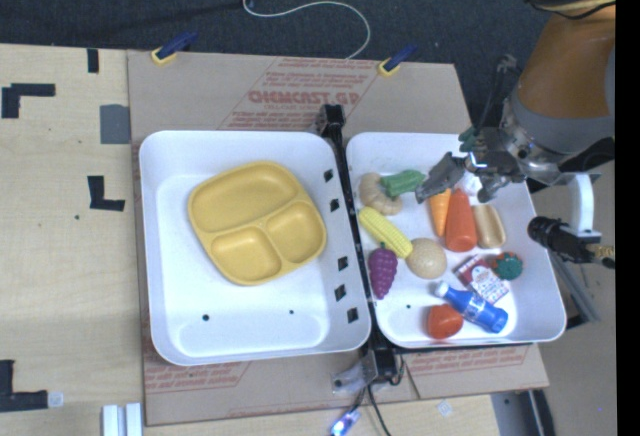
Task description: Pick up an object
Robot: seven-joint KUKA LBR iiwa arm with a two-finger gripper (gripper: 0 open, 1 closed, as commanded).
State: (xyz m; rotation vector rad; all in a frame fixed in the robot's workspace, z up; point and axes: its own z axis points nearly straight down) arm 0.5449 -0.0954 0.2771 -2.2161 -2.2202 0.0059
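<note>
Pincer (463, 179) spread open, gripping nothing, above glossy tapered orange carrot (456, 218); bumpy yellow corn (385, 231) at its 8 o'clock in right bin (540, 324).

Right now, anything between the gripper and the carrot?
Nothing visible. The gripper hangs open just above the top end of the carrot in the right bin. The hot dog lies close against the carrot's right side, crowding a finger.
</note>
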